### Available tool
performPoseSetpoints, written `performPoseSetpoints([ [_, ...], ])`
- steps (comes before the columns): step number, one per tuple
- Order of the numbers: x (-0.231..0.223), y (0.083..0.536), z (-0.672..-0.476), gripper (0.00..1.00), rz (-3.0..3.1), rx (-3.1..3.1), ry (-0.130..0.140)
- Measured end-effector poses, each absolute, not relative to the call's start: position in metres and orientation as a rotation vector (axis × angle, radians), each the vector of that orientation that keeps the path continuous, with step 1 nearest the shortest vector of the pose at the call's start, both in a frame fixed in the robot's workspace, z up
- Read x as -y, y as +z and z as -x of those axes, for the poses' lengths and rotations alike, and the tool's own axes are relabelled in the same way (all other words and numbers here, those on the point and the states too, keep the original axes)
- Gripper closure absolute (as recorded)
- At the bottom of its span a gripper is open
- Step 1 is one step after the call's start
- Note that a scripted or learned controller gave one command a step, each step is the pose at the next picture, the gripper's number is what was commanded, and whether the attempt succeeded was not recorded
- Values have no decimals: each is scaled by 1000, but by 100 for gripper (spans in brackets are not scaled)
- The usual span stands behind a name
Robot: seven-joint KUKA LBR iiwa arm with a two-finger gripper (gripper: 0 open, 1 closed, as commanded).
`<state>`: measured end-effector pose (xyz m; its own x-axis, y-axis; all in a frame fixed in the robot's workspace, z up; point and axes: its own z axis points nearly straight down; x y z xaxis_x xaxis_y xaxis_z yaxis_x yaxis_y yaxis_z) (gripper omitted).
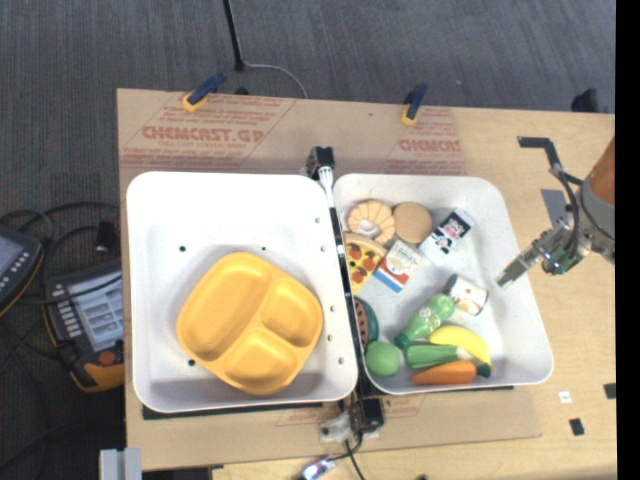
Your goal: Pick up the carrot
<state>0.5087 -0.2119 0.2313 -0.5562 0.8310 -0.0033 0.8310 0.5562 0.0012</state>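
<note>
Even, fairly bright light falls from above, with no strong single source. The two white bins [150, 298] are washed nearly flat, their walls showing only faint grey shading. The yellow tray [250, 320] throws a soft, short shadow on its lower edge. A mild sheen sits on the banana [462, 343]. The picture is low in resolution and slightly soft throughout; print on the small packets is unreadable. The tool [530, 261] looks a little blurred. The dark carpet [400, 28] shows grainy texture.
</note>
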Motion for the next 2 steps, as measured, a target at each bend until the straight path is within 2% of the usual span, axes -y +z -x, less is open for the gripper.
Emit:
performPoseSetpoints([
  [1, 126, 229, -542, 100, -1648, -2673, 0],
  [2, 159, 224, -485, 100, -1330, -2846, -1],
])
